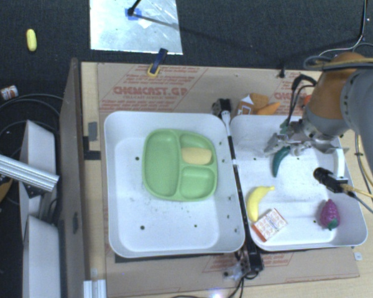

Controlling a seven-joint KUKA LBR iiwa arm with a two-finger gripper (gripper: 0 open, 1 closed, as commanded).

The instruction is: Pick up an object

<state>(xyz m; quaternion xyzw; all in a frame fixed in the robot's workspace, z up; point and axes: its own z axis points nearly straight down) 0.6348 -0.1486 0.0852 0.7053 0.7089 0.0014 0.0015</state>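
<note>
Small carton (269,223): lay at the lower right of the frame, on the floor of the right bin (301,194), just beside the banana (258,200).
Purple fruit (328,213): sat further right in the same bin, apart from the carton.
Left bin (130,228): held a green divided plate (168,166), with a yellow piece (196,156) in its upper right compartment.
Teal curved piece (278,161): lay in the upper part of the right bin and was judged the likeliest target.
Claw (287,143): hung right over the top end of the teal curved piece; whether touching it or not could not be told.
Claw opening: could not be told; nothing seen gripped.
Risk: slim, curved shape, approached near one end. An off-centre pinch would probably squeeze it out sideways or let it swing and drop on lifting.
Second risk: a descent slightly off would likely shove it across the smooth bin floor instead of catching it.
</note>
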